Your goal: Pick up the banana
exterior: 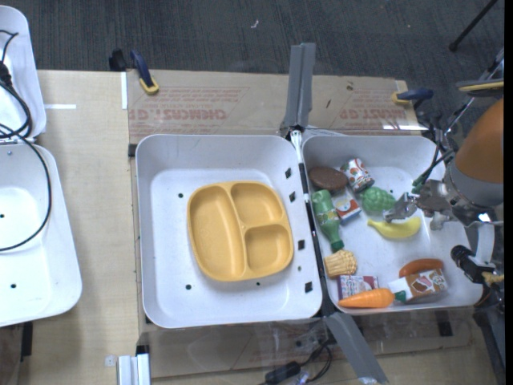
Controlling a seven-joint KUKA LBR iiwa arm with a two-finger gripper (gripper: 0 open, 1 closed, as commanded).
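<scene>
The banana lies in the right bin, toward its right side, just below a green broccoli-like toy. The pincer hangs right above the banana's upper edge; whether it is released or clenched cannot be told, and nothing shows as grasped. The arm reaches in from the right, its orange band bulging over the bin's right wall, the grey wrist pointing left and slightly down.

The left bin carries a yellow divided plate. Both bins sit on a pale wooden bench with brown cardboard behind them. Dark carpet lies beyond.
</scene>
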